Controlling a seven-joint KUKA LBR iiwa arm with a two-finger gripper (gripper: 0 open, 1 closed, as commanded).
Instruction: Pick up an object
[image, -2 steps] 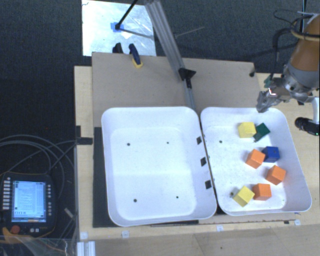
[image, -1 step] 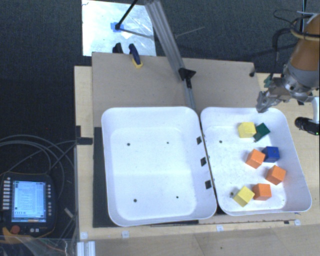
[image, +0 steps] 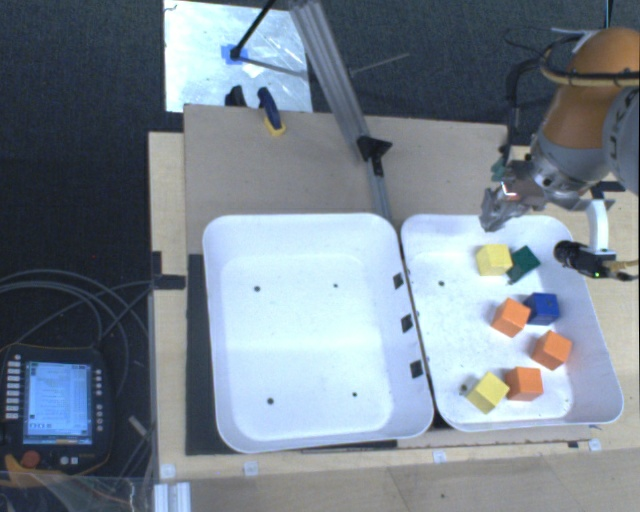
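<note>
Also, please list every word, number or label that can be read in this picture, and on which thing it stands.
No text can be read.
Handheld control pendant: its lit screen shows lines, too small and blurred to read.
Blocks in the right bin: plain faces, no labels.

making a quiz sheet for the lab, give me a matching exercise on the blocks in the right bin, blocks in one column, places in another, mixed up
Things:
1. green block
2. blue block
3. yellow block at the bin's near edge
4. gripper

Places:
A. beside an orange block, near the front rim of the right bin
B. above the bin's far edge, over the upper yellow block
C. touching the upper yellow block's right side
D. right of the orange block in mid-bin

Pairs: 1-C, 2-D, 3-A, 4-B
</note>
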